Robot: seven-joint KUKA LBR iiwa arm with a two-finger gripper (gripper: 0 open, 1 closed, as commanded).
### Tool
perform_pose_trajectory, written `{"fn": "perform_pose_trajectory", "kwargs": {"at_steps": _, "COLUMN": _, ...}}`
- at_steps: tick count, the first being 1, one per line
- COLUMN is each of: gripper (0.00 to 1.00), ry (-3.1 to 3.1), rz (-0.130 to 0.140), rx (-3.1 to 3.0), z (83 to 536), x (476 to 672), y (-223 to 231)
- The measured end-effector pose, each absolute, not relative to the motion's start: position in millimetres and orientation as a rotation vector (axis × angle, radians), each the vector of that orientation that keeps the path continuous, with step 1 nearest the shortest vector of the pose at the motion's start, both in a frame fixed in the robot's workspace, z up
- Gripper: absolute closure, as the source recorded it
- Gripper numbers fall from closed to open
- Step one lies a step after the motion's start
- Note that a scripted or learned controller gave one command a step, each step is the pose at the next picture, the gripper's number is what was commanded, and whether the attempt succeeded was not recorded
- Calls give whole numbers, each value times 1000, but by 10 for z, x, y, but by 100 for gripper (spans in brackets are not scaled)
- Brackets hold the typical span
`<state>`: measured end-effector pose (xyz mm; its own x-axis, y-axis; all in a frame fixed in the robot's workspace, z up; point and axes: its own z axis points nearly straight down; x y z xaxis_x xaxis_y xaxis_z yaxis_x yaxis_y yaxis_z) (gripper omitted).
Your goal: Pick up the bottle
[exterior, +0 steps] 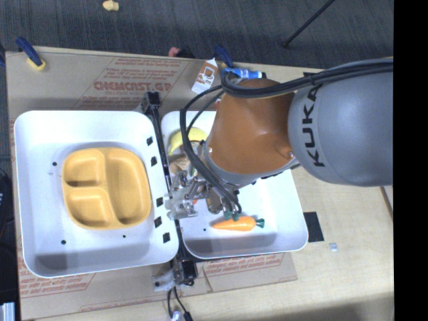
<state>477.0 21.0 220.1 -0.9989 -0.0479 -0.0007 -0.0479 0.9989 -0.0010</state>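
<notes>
Nearest the camera's low edge, a black clip with cables sits on the cardboard sheet that covers the tabletop, just below the seam between the two bins. Above it the right bin holds a toy carrot, orange with a green top, lying flat near the bin's front wall. Just past the carrot, the claw hangs low over the right bin's left side, close to the wall shared with the left bin; its metal parts are cluttered and partly hidden by the wrist, so whether it is apart or together cannot be told, and nothing can be seen gripped in it. The left bin carries a yellow divided plate with three compartments, lying flat in its middle. Farther back in the right bin, a yellowish object, seemingly the bottle, peeks out from under the arm's orange band, mostly covered by it. The grey arm reaches in from the right. Beyond the bins, a blue clamp grips the tabletop's far left corner, and a small yellow scrap lies on the dark floor.
</notes>
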Motion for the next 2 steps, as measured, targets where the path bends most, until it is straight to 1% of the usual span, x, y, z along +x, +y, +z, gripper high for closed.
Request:
{"fn": "perform_pose_trajectory", "kwargs": {"at_steps": 1, "gripper": 100, "ry": 3121, "rz": -2, "rx": -351, "z": 2463, "x": 4822, "y": -267}}
{"fn": "perform_pose_trajectory", "kwargs": {"at_steps": 2, "gripper": 100, "ry": 3140, "rz": 0, "rx": -165, "z": 1914, "x": 4820, "y": -97}}
